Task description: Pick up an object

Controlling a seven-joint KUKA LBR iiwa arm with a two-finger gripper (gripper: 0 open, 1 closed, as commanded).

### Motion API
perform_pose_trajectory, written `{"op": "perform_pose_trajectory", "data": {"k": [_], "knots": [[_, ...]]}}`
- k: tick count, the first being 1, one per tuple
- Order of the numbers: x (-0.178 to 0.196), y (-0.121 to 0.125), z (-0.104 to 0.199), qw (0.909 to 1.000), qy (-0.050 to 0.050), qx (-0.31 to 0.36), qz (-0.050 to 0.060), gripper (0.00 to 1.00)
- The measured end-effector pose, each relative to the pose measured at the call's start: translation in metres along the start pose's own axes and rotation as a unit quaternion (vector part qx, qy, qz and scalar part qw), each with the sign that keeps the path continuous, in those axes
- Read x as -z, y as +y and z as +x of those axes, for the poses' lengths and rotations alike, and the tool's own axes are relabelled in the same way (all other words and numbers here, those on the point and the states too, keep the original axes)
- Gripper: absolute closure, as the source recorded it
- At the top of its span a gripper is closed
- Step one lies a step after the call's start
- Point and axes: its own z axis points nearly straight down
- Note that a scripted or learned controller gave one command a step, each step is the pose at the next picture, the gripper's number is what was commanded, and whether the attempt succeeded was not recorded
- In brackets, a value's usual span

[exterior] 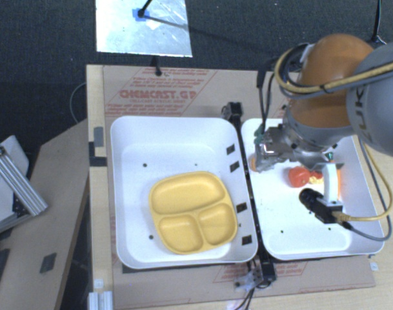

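Orange-banded arm lowers its pincer (298, 166) over a red-orange object (299, 175) in the right bin (273, 237); its grip state cannot be told. Next: closing and lifting.

The grey arm (377, 95) with its orange band (332, 70) enters from three o'clock and bends down toward the centre, its bulk filling the two o'clock part of the view. Yellow and black cables (293, 82) loop round the orange section, and one yellow cable trails out toward four o'clock. Below the band the metal wrist points down, with the claw (268, 152) at its nine o'clock end.
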Motion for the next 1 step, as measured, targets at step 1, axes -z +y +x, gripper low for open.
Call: {"op": "perform_pose_trajectory", "data": {"k": [1], "knots": [[-0.0235,-0.0126,0.0475,1.0000,0.000,0.000,0.000,1.00]]}}
